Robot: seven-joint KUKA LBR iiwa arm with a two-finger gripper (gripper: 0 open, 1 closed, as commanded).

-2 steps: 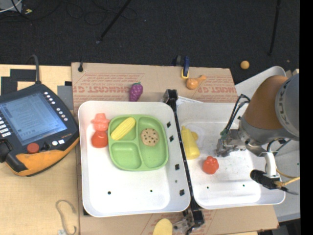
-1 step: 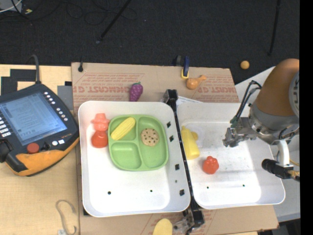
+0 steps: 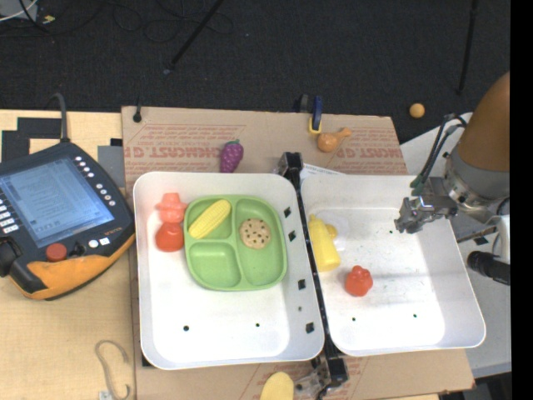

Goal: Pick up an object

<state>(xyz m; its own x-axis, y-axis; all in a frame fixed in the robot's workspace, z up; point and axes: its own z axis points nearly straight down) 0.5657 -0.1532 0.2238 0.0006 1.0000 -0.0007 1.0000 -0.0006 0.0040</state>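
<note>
My gripper [image 3: 413, 215] hangs over the right part of the right bin [image 3: 400, 319], near its far right wall, with nothing visibly in it. In that bin a red tomato-like toy [image 3: 359, 281] lies near the middle, well left of and nearer the front than the gripper. A yellow bottle-shaped toy [image 3: 323, 242] lies against the bin's left wall. The left bin [image 3: 216, 327] holds a green divided plate [image 3: 218, 269] with a corn cob [image 3: 207, 218] and a cookie [image 3: 255, 233] on it. A red-orange toy [image 3: 170, 223] stands left of the plate.
On the cardboard behind the bins lie a purple grape bunch [image 3: 231, 155] and an orange pear-like toy [image 3: 331, 140]. A yellow toy [image 3: 277, 385] lies at the front edge. A teach pendant [image 3: 54, 215] rests on the bench at left. An orange ball [image 3: 416, 110] sits far back right.
</note>
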